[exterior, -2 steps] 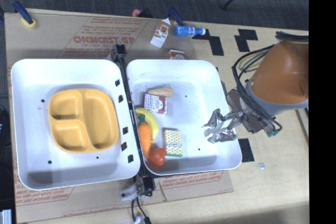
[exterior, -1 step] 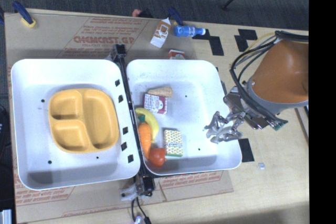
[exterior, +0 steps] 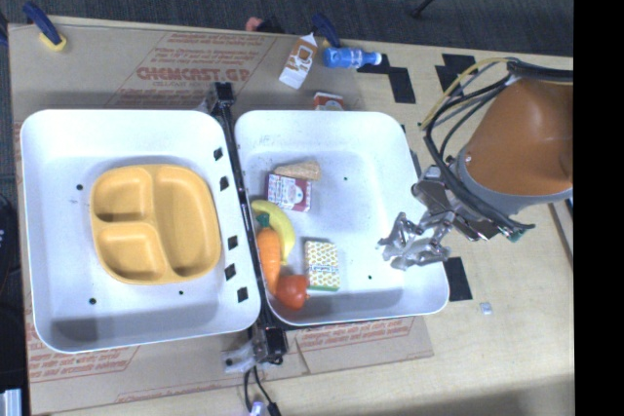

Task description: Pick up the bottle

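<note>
Tan bench [exterior: 507, 346] bearing 2 white bins. Blue bottle [exterior: 349, 58] lying outside them, just beyond right bin [exterior: 390, 136] far rim. Gripper [exterior: 414, 244] over that bin's right edge, fingers spread, holding nothing. Yellow divided plate [exterior: 156, 221] in left bin [exterior: 49, 161].

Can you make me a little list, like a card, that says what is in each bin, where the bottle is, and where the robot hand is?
left bin: yellow divided plate
right bin: banana, carrot, tomato, two small cartons, bread slice
bottle: blue, lying on the bench behind the right bin
gripper: over the right bin's right side, far from the bottle
</note>
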You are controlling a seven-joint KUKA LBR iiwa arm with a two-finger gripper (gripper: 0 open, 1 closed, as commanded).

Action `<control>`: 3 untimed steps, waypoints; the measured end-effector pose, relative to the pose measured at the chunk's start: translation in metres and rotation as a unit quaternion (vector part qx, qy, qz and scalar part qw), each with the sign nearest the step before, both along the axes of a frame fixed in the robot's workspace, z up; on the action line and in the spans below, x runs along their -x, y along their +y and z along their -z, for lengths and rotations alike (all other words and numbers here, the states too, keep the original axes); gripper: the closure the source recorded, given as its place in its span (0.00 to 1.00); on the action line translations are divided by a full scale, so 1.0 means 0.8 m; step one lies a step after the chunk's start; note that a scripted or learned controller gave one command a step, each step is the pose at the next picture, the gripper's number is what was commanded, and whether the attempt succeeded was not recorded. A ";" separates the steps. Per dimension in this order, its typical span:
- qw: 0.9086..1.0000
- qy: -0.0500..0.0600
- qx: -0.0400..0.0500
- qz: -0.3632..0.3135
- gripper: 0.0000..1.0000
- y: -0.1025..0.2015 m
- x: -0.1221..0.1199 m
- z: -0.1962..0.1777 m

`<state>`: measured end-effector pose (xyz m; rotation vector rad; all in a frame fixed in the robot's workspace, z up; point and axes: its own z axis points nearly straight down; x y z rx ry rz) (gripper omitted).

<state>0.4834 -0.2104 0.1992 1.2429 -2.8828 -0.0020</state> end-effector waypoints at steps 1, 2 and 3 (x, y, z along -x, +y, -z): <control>0.993 -0.002 0.000 -0.120 1.00 0.000 0.000 -0.030; 0.962 0.001 -0.001 -0.274 1.00 0.000 0.008 0.001; 0.998 0.000 -0.001 -0.068 1.00 0.000 0.009 0.037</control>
